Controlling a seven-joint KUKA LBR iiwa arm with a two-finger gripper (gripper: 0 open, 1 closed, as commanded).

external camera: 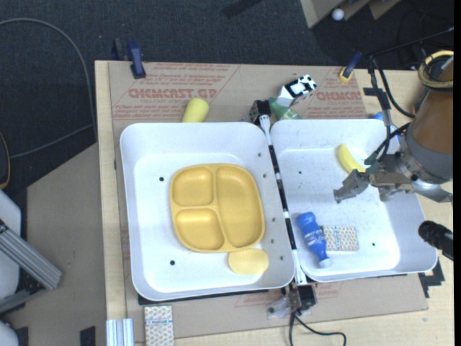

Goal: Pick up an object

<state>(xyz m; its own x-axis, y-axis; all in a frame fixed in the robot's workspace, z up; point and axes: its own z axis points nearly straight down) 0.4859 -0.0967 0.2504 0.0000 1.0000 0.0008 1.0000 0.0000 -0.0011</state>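
Gripper (348,190) above right bin (403,254), grip state unclear, yellow banana (349,158) just beyond, blue bottle (312,238) nearer camera

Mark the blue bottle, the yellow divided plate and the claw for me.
blue bottle (312,238), camera view, middle of its body
yellow divided plate (216,207), camera view, central ridge between compartments
claw (344,192), camera view, between its fingertips

The robot arm (432,132) runs off the frame's right edge; its gripper (351,187) is too dark and small to show how the fingers stand; the yellow banana (349,158) is partly hidden behind the arm's cables; a wrapper (158,324) is cut off at the bottom.
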